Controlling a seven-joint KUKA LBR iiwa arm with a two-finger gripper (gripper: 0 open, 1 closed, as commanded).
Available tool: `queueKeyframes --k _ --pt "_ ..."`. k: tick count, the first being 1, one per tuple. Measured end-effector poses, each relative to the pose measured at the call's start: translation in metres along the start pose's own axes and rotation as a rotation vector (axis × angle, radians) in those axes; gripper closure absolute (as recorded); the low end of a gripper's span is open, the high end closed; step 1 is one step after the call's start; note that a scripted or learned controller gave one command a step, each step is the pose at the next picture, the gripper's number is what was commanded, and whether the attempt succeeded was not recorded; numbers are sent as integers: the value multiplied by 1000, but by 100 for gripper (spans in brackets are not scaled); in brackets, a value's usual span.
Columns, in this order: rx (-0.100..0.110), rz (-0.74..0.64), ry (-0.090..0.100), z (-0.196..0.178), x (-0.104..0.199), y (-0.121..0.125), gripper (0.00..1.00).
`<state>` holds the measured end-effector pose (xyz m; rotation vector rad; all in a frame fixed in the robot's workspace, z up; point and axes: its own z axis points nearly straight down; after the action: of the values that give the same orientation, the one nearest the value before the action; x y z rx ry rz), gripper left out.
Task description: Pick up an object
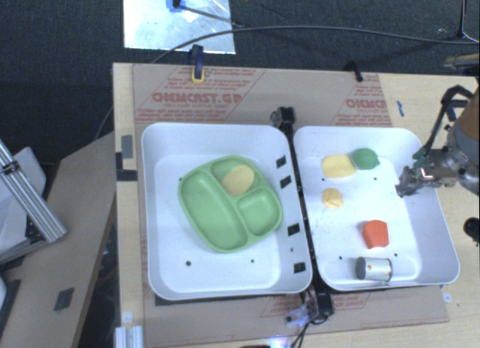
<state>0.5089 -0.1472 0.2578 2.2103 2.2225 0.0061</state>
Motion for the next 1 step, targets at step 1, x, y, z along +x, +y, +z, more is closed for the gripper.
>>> queueKeyframes --k 1 --pt "3 -4 3 -5 48 19 100"
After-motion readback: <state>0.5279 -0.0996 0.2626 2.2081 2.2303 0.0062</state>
